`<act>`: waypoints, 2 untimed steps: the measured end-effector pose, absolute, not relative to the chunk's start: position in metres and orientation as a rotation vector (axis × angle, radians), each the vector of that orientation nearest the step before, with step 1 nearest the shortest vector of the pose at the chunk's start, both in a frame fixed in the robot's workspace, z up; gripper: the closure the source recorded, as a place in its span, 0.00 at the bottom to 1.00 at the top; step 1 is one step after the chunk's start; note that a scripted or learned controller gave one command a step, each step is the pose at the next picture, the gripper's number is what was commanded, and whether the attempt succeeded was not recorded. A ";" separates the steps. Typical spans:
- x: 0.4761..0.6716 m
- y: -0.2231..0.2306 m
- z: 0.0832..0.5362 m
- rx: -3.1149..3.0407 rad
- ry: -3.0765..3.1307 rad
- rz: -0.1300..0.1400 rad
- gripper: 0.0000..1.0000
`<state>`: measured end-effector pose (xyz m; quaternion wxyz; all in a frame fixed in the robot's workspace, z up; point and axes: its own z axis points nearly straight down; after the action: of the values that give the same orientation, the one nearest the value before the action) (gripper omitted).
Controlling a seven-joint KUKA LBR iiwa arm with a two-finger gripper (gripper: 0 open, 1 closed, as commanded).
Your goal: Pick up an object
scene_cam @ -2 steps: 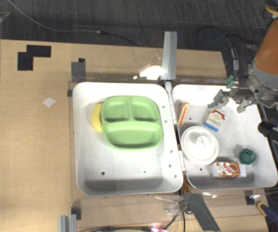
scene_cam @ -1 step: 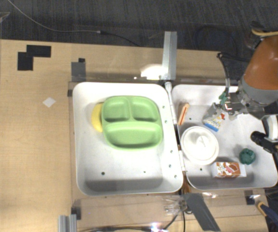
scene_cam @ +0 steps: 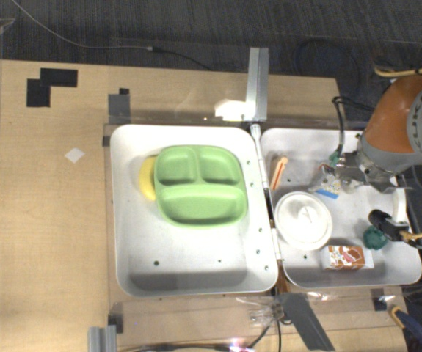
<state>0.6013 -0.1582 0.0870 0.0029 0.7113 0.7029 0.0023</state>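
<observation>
Two shallow white bins (scene_cam: pixel 126 255) side by side on a wooden bench (scene_cam: pixel 42 218) — black tape marks (scene_cam: pixel 49 85) at its far-left corner.

Arm (scene_cam: pixel 405 123) reaching in from right, pincer (scene_cam: pixel 337 173) lowered

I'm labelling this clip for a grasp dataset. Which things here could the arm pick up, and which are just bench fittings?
Candidates to pick:
round white lidded container
orange stick
small brown printed packet
dark teal object
green three-compartment plastic tray
yellow object under its left edge

Fittings:
right white bin
left white bin
metal post
wooden bench
</observation>
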 end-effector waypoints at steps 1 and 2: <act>0.604 -0.159 0.100 2.224 2.201 0.014 1.00; 0.607 -0.084 0.203 2.211 2.226 0.007 1.00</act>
<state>0.6069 -0.0837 0.2028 0.0021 0.7048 0.7094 0.0021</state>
